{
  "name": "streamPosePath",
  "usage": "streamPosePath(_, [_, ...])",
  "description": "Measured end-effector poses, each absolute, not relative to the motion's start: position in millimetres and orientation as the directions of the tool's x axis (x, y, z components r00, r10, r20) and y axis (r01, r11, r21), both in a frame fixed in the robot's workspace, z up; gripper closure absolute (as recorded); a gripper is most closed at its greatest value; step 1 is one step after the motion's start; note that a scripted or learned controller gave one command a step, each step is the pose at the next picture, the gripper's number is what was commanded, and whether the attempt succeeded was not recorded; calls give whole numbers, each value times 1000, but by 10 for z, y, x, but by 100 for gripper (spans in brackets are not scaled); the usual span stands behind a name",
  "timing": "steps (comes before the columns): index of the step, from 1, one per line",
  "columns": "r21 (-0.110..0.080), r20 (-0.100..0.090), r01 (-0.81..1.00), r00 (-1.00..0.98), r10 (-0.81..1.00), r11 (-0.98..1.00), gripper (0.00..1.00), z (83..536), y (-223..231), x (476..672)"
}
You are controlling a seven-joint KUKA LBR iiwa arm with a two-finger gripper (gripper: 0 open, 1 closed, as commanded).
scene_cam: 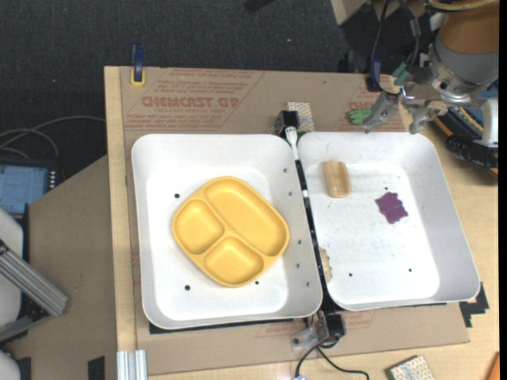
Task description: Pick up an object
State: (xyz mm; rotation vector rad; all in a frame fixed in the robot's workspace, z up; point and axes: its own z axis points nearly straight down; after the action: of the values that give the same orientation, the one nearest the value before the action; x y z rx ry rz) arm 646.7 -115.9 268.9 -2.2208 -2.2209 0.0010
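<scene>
Arm raised above right bin far corner; fingers apart, nothing between.

pincer above right bin's far edge | yellow tray in left bin | tan block, purple piece in right bin

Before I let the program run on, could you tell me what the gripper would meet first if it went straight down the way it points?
Probably the far rim of the right bin; the gripper hangs above it, though depth is unclear.

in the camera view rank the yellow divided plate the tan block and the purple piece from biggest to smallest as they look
1. yellow divided plate, by far the largest.
2. tan block.
3. purple piece, close to the tan block in size, so this order is unsure.
</scene>
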Motion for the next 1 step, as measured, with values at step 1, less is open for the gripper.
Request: streamPosePath(1, [-11, 1, 1000, 6, 1000, -6, 0, 1451, -1704, 6120])
